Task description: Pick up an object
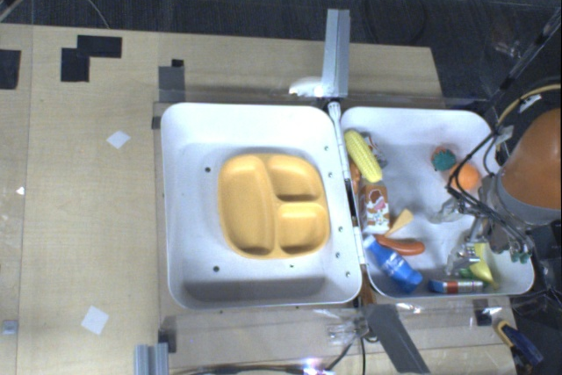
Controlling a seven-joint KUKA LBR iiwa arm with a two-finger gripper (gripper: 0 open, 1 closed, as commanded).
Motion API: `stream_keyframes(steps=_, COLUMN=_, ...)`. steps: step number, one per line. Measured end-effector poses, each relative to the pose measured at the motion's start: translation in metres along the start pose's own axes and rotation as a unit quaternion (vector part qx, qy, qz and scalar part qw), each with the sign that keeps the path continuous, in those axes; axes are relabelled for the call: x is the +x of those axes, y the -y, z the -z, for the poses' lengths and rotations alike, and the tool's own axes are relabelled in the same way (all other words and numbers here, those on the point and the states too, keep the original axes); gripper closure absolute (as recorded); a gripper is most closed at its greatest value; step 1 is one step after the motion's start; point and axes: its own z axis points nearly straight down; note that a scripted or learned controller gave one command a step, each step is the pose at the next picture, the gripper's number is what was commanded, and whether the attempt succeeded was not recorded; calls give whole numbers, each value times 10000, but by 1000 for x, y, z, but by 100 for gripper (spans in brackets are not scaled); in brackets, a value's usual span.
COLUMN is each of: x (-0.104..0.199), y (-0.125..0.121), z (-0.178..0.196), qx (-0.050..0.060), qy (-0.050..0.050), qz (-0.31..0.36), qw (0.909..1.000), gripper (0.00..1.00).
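You can count two white bins on the bench: the left bin (176,189) and the right bin (413,132). In the left bin you see one yellow tray (270,205), and this tray has three compartments. In the right bin you can count about eight small things: one corn cob (363,155), one small bottle with a red label (375,208), one sausage (405,247), one yellow wedge (400,221), one blue object (393,267), one teal object (443,159), one orange ball (469,177) and one marker pen (457,285). Some yellow-green pieces near the arm you cannot count well.
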Motion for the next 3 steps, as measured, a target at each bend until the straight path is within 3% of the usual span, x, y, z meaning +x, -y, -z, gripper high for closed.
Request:
stream_keyframes(steps=1, x=-9, y=13, z=-1, qx=-15, qy=-18, qz=-773, qw=9970, gripper=0)
stream_keyframes(steps=2, x=-13, y=14, z=-1, qx=-1, qy=-20, qz=-504, qw=9987, gripper=0)
stream_keyframes(steps=3, x=5, y=16, z=33, qx=-5, qy=-42, qz=-1532, qw=9882, gripper=0)
